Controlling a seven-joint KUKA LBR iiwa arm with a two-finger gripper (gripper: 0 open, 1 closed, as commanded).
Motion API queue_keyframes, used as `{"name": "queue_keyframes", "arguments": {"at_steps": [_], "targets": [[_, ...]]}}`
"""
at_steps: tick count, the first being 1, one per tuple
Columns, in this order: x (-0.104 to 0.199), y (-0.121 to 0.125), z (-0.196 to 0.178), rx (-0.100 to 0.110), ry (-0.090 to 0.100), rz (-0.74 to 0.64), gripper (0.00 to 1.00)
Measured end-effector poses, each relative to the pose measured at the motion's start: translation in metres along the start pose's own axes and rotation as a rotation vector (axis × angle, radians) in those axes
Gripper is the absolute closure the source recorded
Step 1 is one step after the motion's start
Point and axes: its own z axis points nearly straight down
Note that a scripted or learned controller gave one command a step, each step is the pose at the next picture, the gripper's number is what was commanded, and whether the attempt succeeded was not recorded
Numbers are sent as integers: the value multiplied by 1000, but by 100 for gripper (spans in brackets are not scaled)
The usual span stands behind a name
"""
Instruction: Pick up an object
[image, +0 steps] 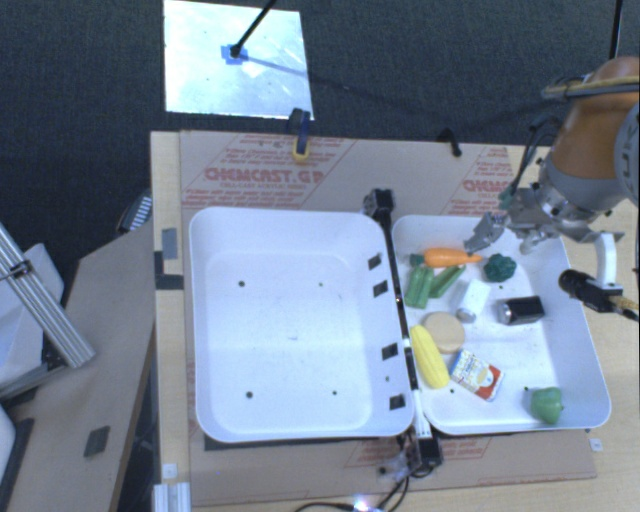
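Carrot (449, 257) lies at the far end of the right bin (585, 345), untouched; the hand (492, 232) hovers just beside it, fingers apart and clamped on nothing, so the pick remains undone.

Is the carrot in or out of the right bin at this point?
In. The carrot lies flat on the right bin floor near its far edge, with the gripper just above its right end, not holding it.

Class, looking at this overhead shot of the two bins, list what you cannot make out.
1. Gripper: fingers too small and blurred to judge open or shut.
2. Small packet: label print too small to read.
3. Arm: cut off by the right edge.
4. Black object: too small to identify.
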Motion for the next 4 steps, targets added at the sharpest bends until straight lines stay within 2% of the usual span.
{"name": "queue_keyframes", "arguments": {"at_steps": [1,2,3,4], "targets": [[125,-32,-111,-12,6,-15,0],[117,-33,-115,-5,1,-5,100],[131,-33,-316,-21,1,-3,100],[218,-117,-189,15,2,-10,100]]}}
